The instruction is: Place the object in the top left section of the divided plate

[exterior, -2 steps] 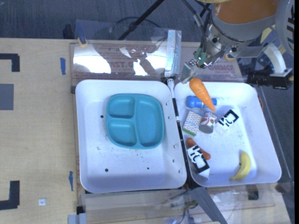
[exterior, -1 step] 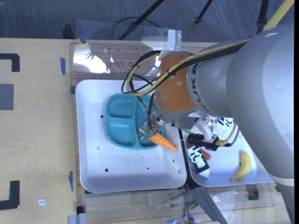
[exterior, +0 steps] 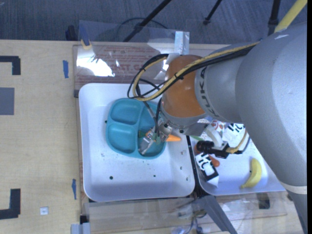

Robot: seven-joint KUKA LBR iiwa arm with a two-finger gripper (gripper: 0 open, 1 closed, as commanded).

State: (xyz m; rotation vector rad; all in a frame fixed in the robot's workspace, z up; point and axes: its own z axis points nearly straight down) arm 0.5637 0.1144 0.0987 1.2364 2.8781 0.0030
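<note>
Jaws (exterior: 147, 143) over my plate (exterior: 124, 126); grip state unclear. Carrot (exterior: 173, 139) beside them looks light, stiff, best pinched mid-length.

Bright, even overhead light; soft focus up close.

Strong glare whitens the clear plastic sheet (exterior: 105, 62) behind the left bin (exterior: 97, 174), and that bin's white floor is close to washed out. The arm (exterior: 253, 101), nearest the lens, looks large and slightly blurred. Shadows are faint and short, darkest under the wrist over the blue divided plate (exterior: 127, 126). Fine detail is grainy throughout.
</note>
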